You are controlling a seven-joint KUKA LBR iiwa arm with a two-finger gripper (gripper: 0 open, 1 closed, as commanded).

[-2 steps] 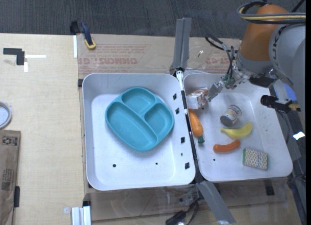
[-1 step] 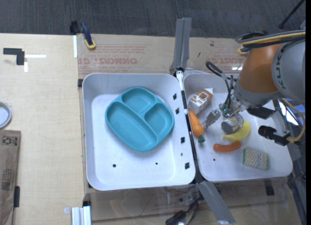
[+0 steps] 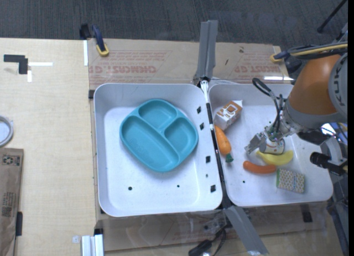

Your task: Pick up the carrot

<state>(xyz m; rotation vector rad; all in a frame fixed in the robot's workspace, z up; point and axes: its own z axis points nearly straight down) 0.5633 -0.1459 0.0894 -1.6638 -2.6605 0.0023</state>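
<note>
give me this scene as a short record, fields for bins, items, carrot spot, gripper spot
left bin: holds a blue divided plate
right bin: carrot, small carton, banana, orange-red item, sponge
carrot: lying along the right bin's left wall, below the small carton
banana: mid bin, above the orange-red item
sponge: lower right of the bin
gripper: low over the banana's left end, apart from the carrot
task state: carrot not yet picked up

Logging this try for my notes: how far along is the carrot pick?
Nothing looks done: the carrot lies in the right bin by the wall next to the left bin. In hand: the gripper hangs low over the banana, apart from the carrot. Left: move to the carrot, grasp and lift.
</note>
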